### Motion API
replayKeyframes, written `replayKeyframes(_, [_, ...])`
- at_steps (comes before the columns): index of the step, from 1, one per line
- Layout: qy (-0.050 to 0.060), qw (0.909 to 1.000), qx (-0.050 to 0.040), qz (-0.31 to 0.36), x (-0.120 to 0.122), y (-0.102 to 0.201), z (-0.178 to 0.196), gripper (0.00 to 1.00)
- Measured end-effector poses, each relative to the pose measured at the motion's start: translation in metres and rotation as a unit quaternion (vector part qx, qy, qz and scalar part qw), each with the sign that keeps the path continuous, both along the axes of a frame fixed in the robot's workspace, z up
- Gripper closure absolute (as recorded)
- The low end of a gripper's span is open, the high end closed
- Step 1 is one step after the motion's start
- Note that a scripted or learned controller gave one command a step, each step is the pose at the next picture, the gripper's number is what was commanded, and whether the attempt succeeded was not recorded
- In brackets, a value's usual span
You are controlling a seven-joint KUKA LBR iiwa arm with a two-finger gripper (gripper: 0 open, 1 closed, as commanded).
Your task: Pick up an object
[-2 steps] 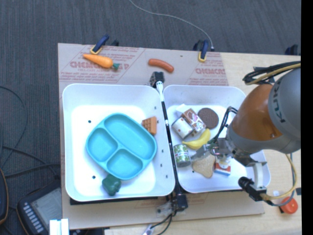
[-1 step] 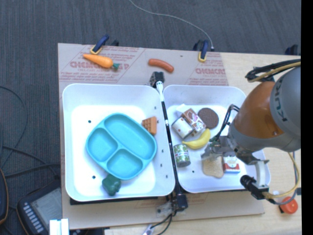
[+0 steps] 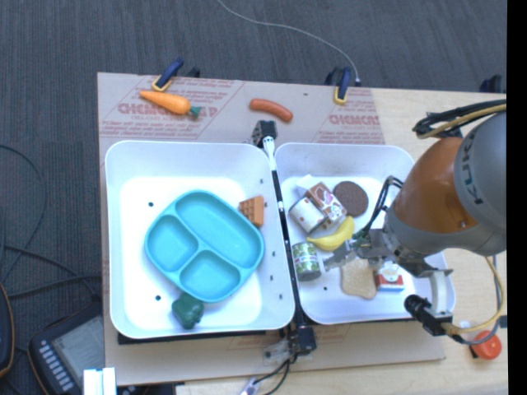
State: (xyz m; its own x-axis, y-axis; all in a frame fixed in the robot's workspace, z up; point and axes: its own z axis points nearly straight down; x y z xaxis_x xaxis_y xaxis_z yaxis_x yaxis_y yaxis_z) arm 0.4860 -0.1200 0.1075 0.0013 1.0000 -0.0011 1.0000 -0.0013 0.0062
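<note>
Arm (image 3: 449, 196): reaches in from the right, low over the right bin (image 3: 395, 156).
Pincer (image 3: 350, 253): down among the items, just beside the banana (image 3: 333, 237) and the toast slice (image 3: 358, 280); spread of the fingers cannot be told.
Right bin: also holds a small can (image 3: 305, 260), a carton (image 3: 317, 206), a brown round cookie (image 3: 351, 196).
Left bin (image 3: 132, 163): blue divided plate (image 3: 204, 245), orange wedge (image 3: 254, 210), green pepper (image 3: 188, 310).
Bench (image 3: 222, 109): carrot (image 3: 167, 102) and sausage (image 3: 271, 109) behind the bins.

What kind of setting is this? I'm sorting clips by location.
Probably a robotics lab test bench, not a real kitchen: toy food such as a banana in a white bin, a cardboard sheet clamped beneath, and dark carpet around it.
</note>
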Motion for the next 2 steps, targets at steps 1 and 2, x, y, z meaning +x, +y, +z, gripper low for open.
replayKeyframes(1, [-0.003,1.0000,-0.0052,-0.002,0.024,0.016,-0.018,0.00])
replayKeyframes(2, [-0.004,1.0000,-0.0026,-0.001,0.026,0.019,-0.007,1.00])
